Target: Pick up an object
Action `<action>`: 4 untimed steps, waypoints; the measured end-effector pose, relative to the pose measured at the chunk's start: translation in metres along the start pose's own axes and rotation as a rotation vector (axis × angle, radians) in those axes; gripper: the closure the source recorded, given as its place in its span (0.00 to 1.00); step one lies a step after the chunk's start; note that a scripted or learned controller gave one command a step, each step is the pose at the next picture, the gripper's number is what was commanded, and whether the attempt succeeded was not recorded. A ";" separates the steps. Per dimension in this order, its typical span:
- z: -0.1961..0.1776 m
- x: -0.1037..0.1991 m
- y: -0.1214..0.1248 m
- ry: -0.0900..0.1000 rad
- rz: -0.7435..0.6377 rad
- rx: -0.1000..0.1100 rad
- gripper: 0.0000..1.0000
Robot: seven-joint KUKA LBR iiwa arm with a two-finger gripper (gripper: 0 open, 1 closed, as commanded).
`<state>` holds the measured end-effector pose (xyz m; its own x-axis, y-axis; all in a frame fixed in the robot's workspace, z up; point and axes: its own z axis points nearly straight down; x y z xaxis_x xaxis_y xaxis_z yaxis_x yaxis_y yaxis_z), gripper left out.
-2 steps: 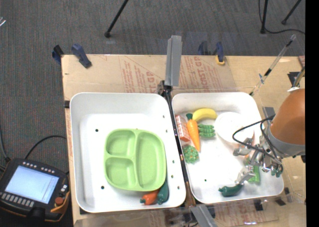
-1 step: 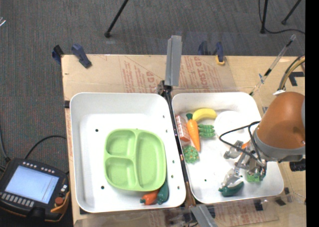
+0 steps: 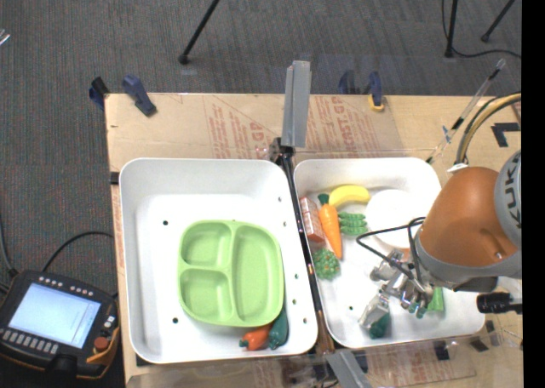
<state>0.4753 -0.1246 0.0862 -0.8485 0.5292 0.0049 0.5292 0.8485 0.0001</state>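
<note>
A small dark green toy (image 3: 380,325) lay at the near edge of the right bin (image 3: 426,172), and the gripper (image 3: 381,310) was right on top of it, its tip touching or nearly touching the piece. I could not tell how the hand was set, the metal parts ran together from where I stood. The likely trouble, to my eye, was the bin wall just beside the toy: a tip could strike the rim or push the piece against it instead of closing round it. A lighter green bit (image 3: 437,301) sat just right of the hand and might get caught too. Farther off lay a carrot (image 3: 331,229), a banana (image 3: 349,196) and a broccoli floret (image 3: 326,264); the left bin (image 3: 145,208) held a green divided plate (image 3: 230,272).
</note>
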 end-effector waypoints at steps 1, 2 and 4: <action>-0.002 -0.056 0.072 -0.006 -0.012 -0.002 0.00; -0.002 -0.082 0.100 -0.006 -0.050 0.000 0.00; -0.001 -0.047 0.073 -0.004 0.237 0.000 0.00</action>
<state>0.5536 -0.0873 0.0869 -0.7005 0.7137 0.0012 0.7137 0.7005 -0.0006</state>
